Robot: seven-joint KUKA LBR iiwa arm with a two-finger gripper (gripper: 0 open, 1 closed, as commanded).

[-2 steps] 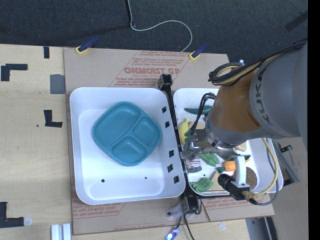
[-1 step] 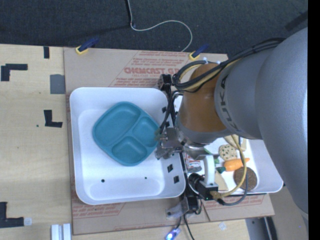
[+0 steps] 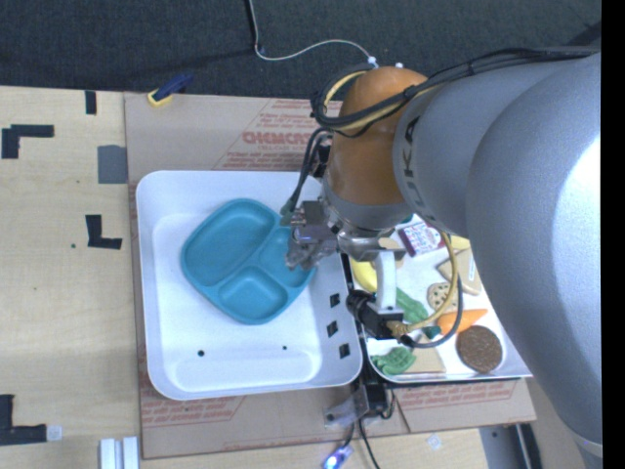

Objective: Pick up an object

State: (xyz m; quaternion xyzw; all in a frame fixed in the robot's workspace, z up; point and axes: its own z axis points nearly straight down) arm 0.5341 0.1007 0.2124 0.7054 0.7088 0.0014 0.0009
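Our hand [image 3: 305, 245] sits at the right rim of the blue tray [image 3: 237, 261] in the left bin [image 3: 176, 360]; the tray stretches away leftward. We cannot tell its grip state.

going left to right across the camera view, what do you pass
yellow and blue clip on the cardboard → left shallow white bin → blue divided plastic plate → gripper at the plate's right edge → green leaf-shaped toy → round brown cookie-like disc
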